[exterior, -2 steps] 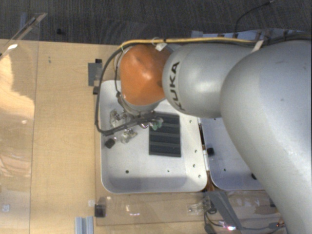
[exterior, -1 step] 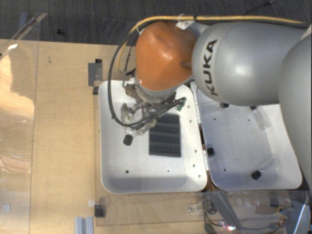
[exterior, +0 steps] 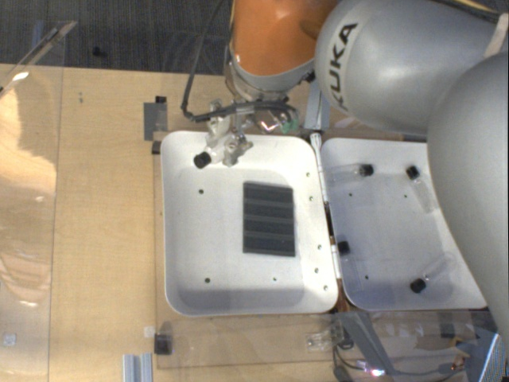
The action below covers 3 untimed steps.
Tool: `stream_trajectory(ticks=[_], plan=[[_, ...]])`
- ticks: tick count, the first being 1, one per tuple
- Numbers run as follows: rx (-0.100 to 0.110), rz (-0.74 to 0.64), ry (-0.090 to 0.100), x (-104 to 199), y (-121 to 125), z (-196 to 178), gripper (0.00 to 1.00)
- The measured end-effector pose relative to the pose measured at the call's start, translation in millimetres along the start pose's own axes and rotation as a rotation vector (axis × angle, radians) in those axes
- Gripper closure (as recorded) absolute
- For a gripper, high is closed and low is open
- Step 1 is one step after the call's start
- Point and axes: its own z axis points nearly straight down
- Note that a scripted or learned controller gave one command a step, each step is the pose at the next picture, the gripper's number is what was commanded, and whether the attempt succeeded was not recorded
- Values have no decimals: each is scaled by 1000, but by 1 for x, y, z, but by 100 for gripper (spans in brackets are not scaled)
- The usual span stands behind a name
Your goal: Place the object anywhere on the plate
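The grey arm (exterior: 398, 62) with orange band reaches over the far edge of the left white bin (exterior: 183, 277). A dark ribbed rectangular plate (exterior: 269, 218) lies flat mid-bin. The gripper (exterior: 227, 146) hangs above the bin's far-left corner. The right bin (exterior: 382, 285) adjoins.

The grey arm (exterior: 398, 62) bears the brand name "KUKA" in dark letters.
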Motion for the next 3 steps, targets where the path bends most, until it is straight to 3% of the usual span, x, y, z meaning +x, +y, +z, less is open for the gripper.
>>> stream_trajectory(ticks=[1, 2, 3], plan=[[-3, -518, 1, -14, 26, -17, 100], [-1, 67, 4, -6, 10, -17, 100], [-4, -317, 4, -14, 27, 101, 100]])
